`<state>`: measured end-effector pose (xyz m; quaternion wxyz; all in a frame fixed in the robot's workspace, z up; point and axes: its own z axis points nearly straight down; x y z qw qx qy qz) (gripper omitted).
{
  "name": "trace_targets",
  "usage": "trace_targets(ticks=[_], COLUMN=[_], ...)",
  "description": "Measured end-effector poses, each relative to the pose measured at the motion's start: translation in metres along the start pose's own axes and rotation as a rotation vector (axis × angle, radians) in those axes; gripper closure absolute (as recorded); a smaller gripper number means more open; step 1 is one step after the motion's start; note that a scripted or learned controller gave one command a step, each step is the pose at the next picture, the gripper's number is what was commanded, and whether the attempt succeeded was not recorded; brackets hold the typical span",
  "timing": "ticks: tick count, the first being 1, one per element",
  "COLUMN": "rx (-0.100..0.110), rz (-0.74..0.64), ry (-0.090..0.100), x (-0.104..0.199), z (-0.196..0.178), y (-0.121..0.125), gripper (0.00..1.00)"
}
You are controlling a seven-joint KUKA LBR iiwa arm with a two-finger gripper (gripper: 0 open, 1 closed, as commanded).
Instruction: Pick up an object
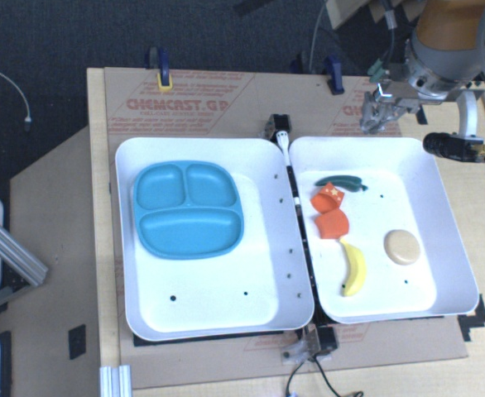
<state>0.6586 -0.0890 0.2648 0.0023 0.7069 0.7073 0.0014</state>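
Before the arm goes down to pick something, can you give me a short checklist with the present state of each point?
1. Objects wait in the right bin: ok. A banana, a beige round piece, two orange-red pieces and a dark green vegetable lie there.
2. Gripper is above a target: not ok. It hangs over the cardboard beyond the right bin's far rim.
3. Gripper carries nothing: cannot tell, too small.
4. Targets have room around them: ok for the banana and the round piece; the orange-red pieces lie close together.
5. Left bin holds a blue divided plate, away from the objects: ok.
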Motion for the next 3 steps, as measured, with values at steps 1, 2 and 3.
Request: trace_targets(ticks=[1,2,3], rx=[0.009,0.010,0.009], rz=[-0.003,-0.004,-0.005], ry=[0.003,0.003,0.004], x=[0.035,0.090,0.143], z=[0.006,0.019,0.016], y=[-0.029,-0.054,-0.078], gripper=[1.00,1.00,1.00])
